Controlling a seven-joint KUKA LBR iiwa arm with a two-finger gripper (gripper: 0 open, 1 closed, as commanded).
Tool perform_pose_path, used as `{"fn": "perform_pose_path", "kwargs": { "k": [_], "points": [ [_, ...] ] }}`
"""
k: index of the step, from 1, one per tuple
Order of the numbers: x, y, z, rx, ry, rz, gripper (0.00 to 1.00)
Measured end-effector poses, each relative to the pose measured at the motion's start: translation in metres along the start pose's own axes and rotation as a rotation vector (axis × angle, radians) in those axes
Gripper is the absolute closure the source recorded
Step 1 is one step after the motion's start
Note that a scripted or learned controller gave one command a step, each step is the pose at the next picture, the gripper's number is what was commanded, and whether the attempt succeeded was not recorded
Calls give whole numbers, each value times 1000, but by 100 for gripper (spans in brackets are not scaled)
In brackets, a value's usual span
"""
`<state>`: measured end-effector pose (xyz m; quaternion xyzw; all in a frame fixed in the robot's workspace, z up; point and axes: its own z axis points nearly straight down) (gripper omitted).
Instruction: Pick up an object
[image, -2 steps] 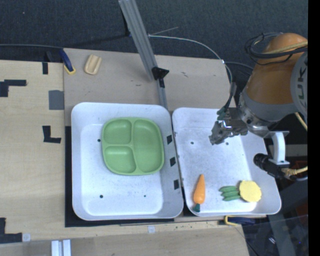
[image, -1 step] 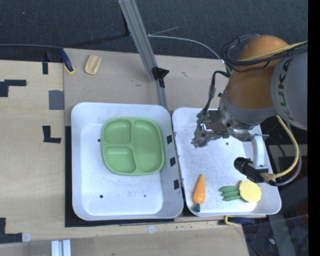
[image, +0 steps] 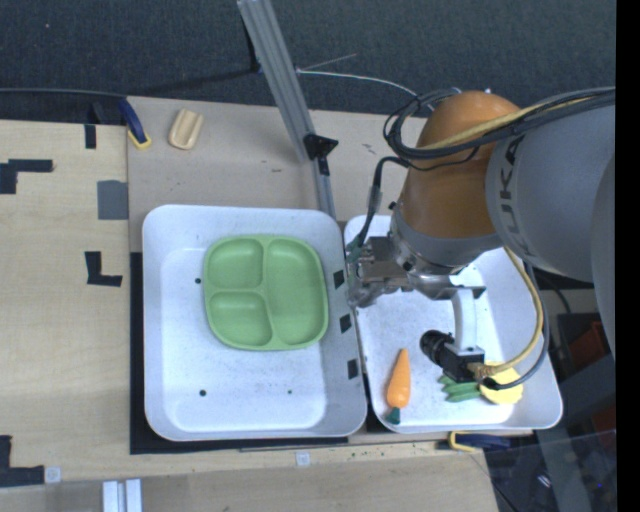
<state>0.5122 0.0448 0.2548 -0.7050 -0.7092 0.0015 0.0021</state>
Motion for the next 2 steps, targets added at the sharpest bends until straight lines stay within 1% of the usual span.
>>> {"fn": "perform_pose_path", "kwargs": {
  "k": [1, 2],
  "points": [
    [52, -8, 21, 1, 0, 0, 100],
    [49, -8, 20, -2, -1, 4, 0]
  ]
}}
